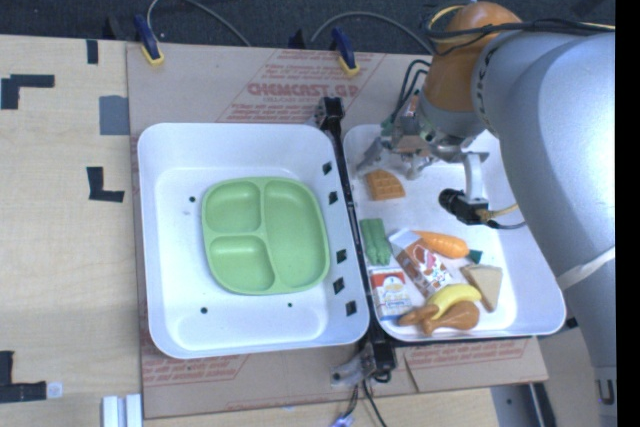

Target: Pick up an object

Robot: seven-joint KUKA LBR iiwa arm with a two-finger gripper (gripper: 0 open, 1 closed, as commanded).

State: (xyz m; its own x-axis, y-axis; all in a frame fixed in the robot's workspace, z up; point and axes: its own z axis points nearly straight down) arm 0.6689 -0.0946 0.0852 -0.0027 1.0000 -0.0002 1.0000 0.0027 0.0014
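The right bin (500,165) holds several toy foods. An orange waffle-like piece (383,184) lies near its far left corner. Just above that piece hangs my gripper (398,151), low over the bin's far end and below the orange wrist band (470,25). I see nothing held in it. Further down the bin are a green piece (375,240), a carrot (443,243), a red and white packet (424,267), a banana (450,298), a brown drumstick (445,318) and a bread wedge (487,283).
The left bin (170,165) bears a green divided plate (265,235). A black divider (345,215) runs between the bins. The grey arm (560,145) covers the right bin's right side. Cables and clamps (345,60) lie behind the bins.
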